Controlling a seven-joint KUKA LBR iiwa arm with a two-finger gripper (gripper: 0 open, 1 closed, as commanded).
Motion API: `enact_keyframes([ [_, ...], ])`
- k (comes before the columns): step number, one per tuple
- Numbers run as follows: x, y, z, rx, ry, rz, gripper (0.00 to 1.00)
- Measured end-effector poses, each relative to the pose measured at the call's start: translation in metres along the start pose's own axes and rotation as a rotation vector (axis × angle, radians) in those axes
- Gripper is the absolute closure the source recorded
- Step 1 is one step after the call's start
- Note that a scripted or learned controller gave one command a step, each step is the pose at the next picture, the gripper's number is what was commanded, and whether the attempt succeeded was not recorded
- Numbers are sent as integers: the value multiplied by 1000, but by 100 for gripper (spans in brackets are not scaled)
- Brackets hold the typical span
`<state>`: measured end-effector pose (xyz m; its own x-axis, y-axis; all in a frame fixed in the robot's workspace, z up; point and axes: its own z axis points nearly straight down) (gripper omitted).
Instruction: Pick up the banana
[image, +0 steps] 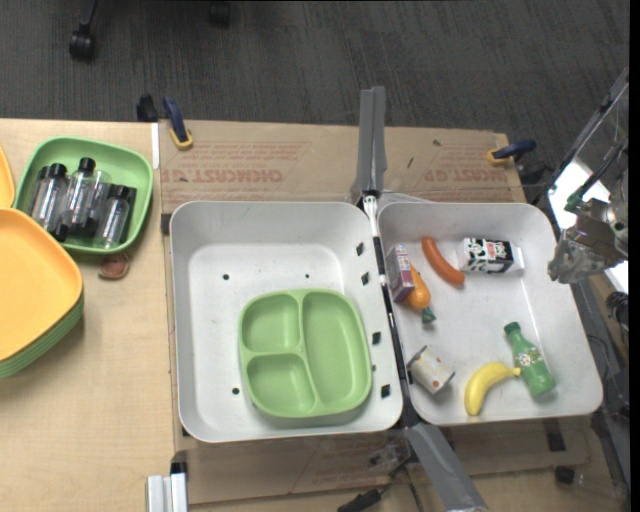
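While the gripper (572, 258) hangs at the right bin's (470, 315) outer rim, whether it is spread or closed cannot be told, because the arm is cut off at the frame's edge and its tip is a grey blur. The banana (484, 385), short, curved and bright yellow, lies well below and left of the gripper, its tip touching a green bottle (527, 360). Sharing that bin are a black-and-white milk carton (489, 255), an orange sausage (442, 261), a purple box (400, 272) against a carrot (418, 295), and a small white cup (432, 370) on its side. Farther left, the left bin (205, 300) holds a green divided tray (305, 353).
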<state>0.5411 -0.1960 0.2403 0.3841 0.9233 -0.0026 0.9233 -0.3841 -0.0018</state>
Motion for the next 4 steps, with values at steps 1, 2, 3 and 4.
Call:
enact_keyframes([
  [1, 53, 33, 32, 0, 0, -372, 100],
  [2, 95, 75, 18, -5, 0, -737, 100],
  [3, 189, 49, 1, -5, 0, -912, 100],
  [4, 128, 6, 28, 0, 1, -680, 100],
])
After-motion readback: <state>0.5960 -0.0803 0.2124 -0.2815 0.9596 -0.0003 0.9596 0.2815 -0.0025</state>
